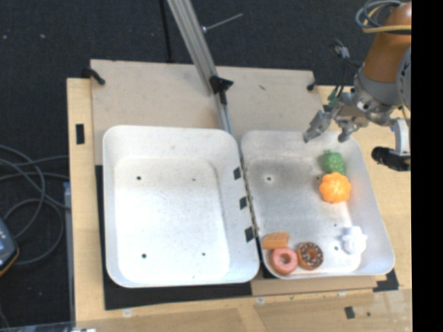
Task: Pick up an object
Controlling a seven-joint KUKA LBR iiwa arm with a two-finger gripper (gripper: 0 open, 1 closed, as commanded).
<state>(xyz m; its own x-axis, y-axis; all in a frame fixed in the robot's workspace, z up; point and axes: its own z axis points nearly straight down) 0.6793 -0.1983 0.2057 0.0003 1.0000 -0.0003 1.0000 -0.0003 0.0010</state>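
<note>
We see the gripper [328,131] above the far edge of the right bin [291,158], its two fingers spread wide with nothing between them. In this bin lie a green object [333,162] just below the gripper, an orange fruit [335,187] right beside it, a white object [353,240] near the right wall, and along the near edge a pink donut [283,259], a chocolate donut [309,255] and a small orange block [275,240]. The left bin [173,206] stands beside it on the worktop [159,88].
</note>
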